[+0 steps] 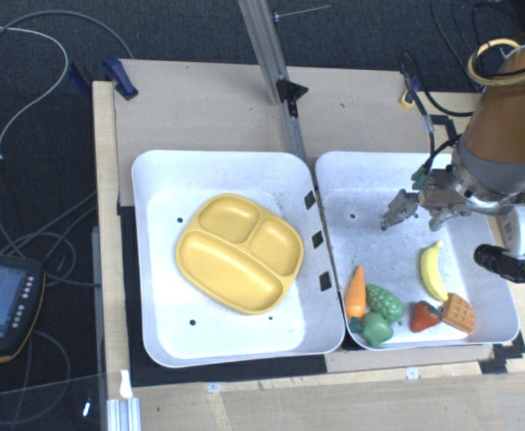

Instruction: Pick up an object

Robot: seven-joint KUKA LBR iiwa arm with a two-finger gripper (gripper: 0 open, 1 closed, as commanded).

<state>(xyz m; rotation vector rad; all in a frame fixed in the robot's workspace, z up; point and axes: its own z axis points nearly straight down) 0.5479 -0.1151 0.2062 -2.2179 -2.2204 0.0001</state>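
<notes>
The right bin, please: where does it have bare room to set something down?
The right bin is bare across its far half and left side, between the far rim and the carrot. The tool hangs over that patch. The near edge is crowded: carrot, broccoli, banana, strawberry, waffle.

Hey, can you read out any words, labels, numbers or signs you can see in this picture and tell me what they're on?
No text can be read here.
The handheld screen at the left edge glows blue, but whatever it displays is too small and blurred to read.
The yellow plate, the white bins and the toy food show no lettering.
</notes>
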